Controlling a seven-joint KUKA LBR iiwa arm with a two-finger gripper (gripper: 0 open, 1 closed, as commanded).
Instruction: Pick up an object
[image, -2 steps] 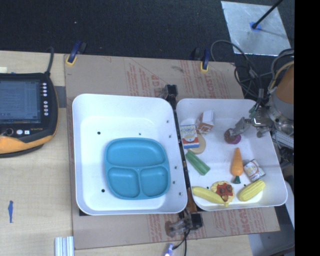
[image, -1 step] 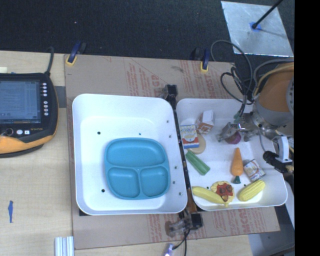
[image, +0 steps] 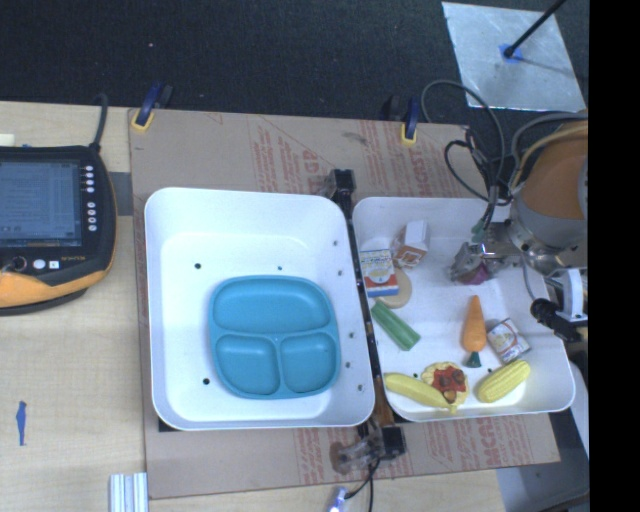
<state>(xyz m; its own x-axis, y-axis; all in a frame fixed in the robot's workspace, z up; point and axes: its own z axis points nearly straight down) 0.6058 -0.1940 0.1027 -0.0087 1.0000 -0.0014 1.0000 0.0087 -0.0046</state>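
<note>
Nearest the camera, along the front edge of the right bin (image: 560, 405), lie a banana (image: 412, 389), a small pizza slice (image: 446, 381) and a corn cob (image: 503, 381) in a row. Behind them sit a carrot (image: 473, 323), a small can (image: 507, 340) just beside it, and a green pepper-like piece (image: 396, 325) near the bin's left wall. Farther back are a cookie under a small printed box (image: 379, 270) and a little carton (image: 412, 243). My gripper (image: 470, 262) is low over the back right part of this bin, something purple beside its tip; I cannot tell how it is set. In the left bin (image: 170, 300) rests a blue divided plate (image: 273, 335). Off to the left sits a teach pendant (image: 50, 225).
</note>
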